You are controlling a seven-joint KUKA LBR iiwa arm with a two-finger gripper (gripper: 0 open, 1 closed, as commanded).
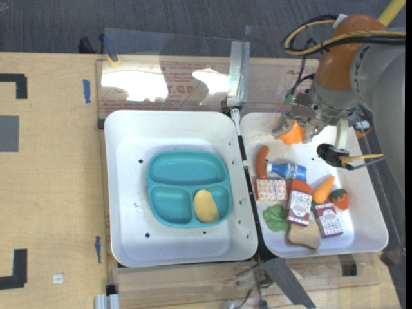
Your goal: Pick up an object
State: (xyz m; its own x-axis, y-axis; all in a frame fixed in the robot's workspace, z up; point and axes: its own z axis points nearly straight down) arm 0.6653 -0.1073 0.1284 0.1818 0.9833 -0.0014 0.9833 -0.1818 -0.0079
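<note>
My gripper hangs over the far end of the right bin, fingers pointing down. A small orange object sits between the two grey fingers, and the gripper is shut on it. It looks slightly raised off the bin floor near the back wall. The grey arm with its orange band comes in from the upper right and hides the bin's far right corner.
In the right bin lie a red sausage, a blue packet, three red-and-white cartons, a carrot, a tomato, a green leaf and a bread slice. The left bin holds a teal divided tray with a yellow potato.
</note>
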